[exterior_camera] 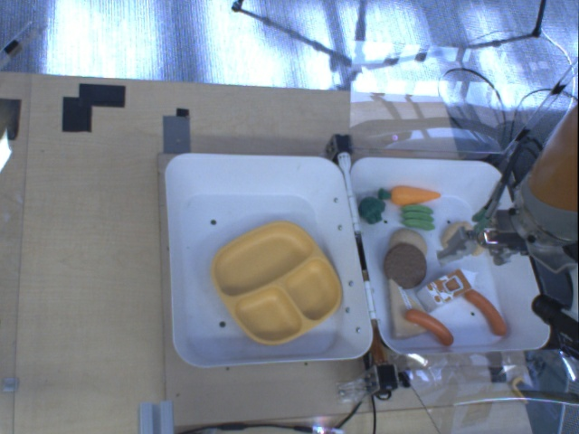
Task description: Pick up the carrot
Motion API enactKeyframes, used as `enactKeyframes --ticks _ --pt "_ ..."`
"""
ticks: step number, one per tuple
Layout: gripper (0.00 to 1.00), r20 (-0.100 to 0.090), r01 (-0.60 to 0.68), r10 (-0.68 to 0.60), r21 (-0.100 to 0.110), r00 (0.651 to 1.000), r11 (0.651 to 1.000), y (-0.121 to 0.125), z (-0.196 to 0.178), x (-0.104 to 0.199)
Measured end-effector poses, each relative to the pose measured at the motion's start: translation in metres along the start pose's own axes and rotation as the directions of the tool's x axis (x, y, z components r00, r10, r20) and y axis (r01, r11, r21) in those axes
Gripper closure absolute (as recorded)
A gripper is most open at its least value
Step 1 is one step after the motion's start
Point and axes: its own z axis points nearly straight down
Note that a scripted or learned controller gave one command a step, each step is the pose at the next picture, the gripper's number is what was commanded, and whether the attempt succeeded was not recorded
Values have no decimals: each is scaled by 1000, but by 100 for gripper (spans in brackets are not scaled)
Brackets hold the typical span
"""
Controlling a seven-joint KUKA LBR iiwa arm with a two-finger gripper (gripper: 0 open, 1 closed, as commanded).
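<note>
**Carrot lies at the far side of the right bin, hand off to its right**

The carrot (414,194) lies on its side in the far part of the right bin (470,168), its orange body pointing right and its green top toward the left. Just beside that green end sits a broccoli floret (371,209), and just near of the carrot lies a green pea pod (417,216).

The hand (463,240) hangs over the right half of the same bin, near and to the right of the carrot and apart from it; whether its fingers are spread or closed cannot be told, and nothing is seen between them.

Toward the middle of the bin a round brown-faced piece (405,263) stands. Nearer still lie a small white and orange carton (447,289) and two sausages (428,325), one at the near left and one at the near right.

The left bin (185,269) holds a yellow divided plate (276,281) with three compartments. Both bins rest on the tabletop (81,269).
</note>
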Motion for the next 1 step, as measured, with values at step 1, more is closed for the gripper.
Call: enactKeyframes --ticks 1 --pt "0 -2 119 -119 2 993 993 79 68 31"
